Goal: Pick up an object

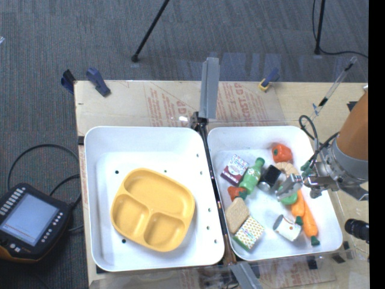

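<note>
My gripper (291,188) reaches in from the right and hangs low over the middle of the right bin (264,136). Right beneath it are a small green piece (290,198) and two orange carrots (305,214). A black can (269,177) and a green bottle (251,174) lie just to its left. An orange-red fruit (281,152) sits toward the back. I see nothing clearly held.
Also in the right bin are a purple-and-white packet (234,167), a tan cracker (237,214), a green-yellow box (249,232) and a white cup (287,228). The left bin (102,143) holds a yellow divided plate (153,208). A pendant (27,220) lies on the floor at left.
</note>
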{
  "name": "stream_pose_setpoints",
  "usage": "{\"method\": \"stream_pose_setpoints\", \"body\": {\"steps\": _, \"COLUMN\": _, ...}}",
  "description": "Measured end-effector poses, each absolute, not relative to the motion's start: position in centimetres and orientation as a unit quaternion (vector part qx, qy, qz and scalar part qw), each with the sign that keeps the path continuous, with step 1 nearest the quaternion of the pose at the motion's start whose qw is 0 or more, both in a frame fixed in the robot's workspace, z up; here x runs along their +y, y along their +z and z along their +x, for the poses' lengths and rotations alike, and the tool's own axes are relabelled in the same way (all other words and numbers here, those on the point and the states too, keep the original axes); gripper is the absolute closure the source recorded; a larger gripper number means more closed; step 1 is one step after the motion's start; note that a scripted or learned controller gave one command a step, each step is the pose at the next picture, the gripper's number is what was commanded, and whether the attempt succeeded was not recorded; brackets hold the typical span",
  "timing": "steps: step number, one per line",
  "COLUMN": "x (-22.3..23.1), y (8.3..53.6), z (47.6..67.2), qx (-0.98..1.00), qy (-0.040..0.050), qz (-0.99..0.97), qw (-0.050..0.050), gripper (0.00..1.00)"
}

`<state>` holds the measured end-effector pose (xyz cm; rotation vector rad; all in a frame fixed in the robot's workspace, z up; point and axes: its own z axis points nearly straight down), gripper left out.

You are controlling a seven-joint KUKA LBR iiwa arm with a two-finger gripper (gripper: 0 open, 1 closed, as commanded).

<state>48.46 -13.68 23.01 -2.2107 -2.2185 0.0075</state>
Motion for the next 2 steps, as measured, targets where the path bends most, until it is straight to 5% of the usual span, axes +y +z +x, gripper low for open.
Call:
{"method": "stream_pose_setpoints", "body": {"steps": 1, "x": -17.4, "y": 10.8, "z": 49.8, "qx": -0.713, "qy": -0.0031, "qz": -0.701, "qw": 0.0, "gripper": 0.0}}
{"method": "stream_pose_setpoints", "body": {"steps": 2, "x": -21.1, "y": 12.0, "z": 50.3, "qx": -0.777, "qy": 0.0003, "qz": -0.63, "qw": 0.003, "gripper": 0.0}}
